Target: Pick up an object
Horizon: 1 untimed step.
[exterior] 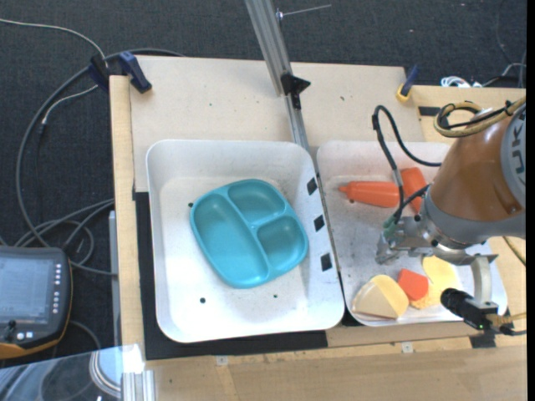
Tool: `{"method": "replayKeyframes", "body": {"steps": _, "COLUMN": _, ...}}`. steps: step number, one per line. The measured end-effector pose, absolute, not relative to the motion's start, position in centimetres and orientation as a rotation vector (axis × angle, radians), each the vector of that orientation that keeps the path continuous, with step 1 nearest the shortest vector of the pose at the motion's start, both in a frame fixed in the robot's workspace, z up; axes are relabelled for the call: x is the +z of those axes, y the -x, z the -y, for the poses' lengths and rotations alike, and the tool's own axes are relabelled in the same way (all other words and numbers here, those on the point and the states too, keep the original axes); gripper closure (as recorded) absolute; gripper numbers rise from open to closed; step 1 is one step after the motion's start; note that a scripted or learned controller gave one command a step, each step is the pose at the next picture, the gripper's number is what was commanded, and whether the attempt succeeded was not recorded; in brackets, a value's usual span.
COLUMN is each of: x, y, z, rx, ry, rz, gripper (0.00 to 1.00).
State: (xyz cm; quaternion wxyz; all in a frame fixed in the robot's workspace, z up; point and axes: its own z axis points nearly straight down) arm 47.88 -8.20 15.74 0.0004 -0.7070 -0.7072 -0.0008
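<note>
Start at your gripper (393,245): it hangs low in the right bin (347,224), over the bare floor between the orange carrot-shaped toy (374,193) above it in the view and the cluster of food pieces at the bin's near edge. The metal fingers point down and look set close together, but the wrist and cables crowd them, so you cannot tell whether they are parted or closed. No object shows between them, so do not count anything as grasped.

Around the hand, the candidates lie close. The carrot toy lies on its side, tip pointing toward the left bin, just beyond the gripper. Toward the near rim sit a pale yellow wedge (379,297), a small orange-red piece (413,285) touching it, and a light yellow piece (439,271) partly under the arm.

Farther out, the left bin (167,249) holds a teal divided plate (247,231), flat and well apart from the gripper.

As for progress, you should judge the pick as not yet done: every object rests on a bin floor. What is left is the grasp itself and the lift. The gripper appears to be over bare floor, so closing here would likely catch nothing.
</note>
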Motion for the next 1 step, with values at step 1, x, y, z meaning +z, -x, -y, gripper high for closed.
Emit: {"method": "replayKeyframes", "body": {"steps": 1, "x": 20.22, "y": -48.2, "z": 7.58, "rx": -0.006, "ry": 2.222, "rz": 2.227, "gripper": 1.0}}
